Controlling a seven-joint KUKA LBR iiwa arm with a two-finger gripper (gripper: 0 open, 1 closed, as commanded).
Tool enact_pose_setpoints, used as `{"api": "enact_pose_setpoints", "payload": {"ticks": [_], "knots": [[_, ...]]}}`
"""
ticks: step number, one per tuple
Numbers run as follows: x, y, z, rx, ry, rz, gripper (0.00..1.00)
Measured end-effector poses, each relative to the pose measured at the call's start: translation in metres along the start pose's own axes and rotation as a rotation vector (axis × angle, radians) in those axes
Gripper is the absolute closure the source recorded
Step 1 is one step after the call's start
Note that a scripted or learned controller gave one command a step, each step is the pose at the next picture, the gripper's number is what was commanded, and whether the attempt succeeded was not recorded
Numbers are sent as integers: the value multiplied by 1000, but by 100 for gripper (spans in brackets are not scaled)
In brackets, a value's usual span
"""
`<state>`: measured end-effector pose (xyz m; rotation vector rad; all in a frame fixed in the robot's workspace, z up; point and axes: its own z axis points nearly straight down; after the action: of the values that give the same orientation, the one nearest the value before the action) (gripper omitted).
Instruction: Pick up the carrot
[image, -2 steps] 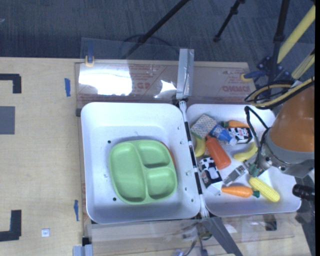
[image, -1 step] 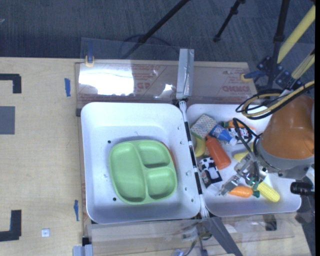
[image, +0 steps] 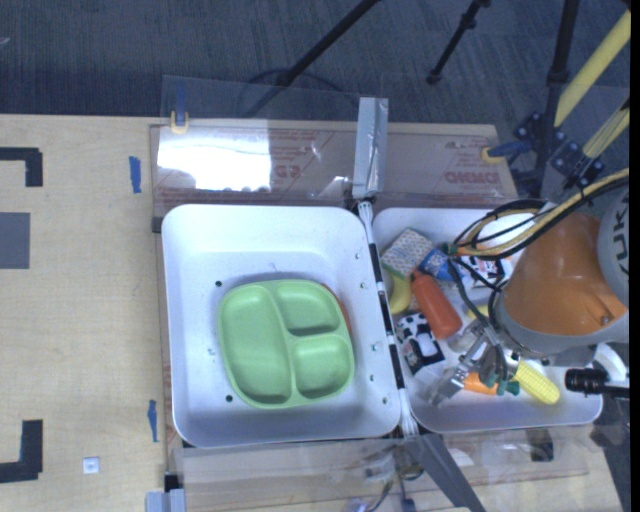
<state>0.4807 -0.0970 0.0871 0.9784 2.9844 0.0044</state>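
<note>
The carrot (image: 437, 306) is an orange-red tapered piece lying in the right bin (image: 570, 418), close to the divider and pointing toward the front right. My gripper (image: 462, 372) hangs low over the right bin's front half, just in front and to the right of the carrot's lower end. A small orange and green piece (image: 490, 384) lies right by the gripper's tip; I cannot tell whether they touch. The orange band of the arm (image: 560, 285) covers the bin's right side.
The left bin (image: 190, 300) holds a green divided plate (image: 288, 342). Around the carrot lie a yellow banana (image: 400, 293), a patterned box (image: 406, 250), a blue item (image: 433, 263) and a black-and-white card (image: 420, 340). A yellow corn cob (image: 536, 382) sits at the front right.
</note>
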Motion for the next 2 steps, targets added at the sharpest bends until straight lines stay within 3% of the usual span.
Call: {"api": "enact_pose_setpoints", "payload": {"ticks": [1, 2], "knots": [[15, 20, -98, 1, -2, 56, 0], [34, 48, -119, 0, -4, 86, 0]]}}
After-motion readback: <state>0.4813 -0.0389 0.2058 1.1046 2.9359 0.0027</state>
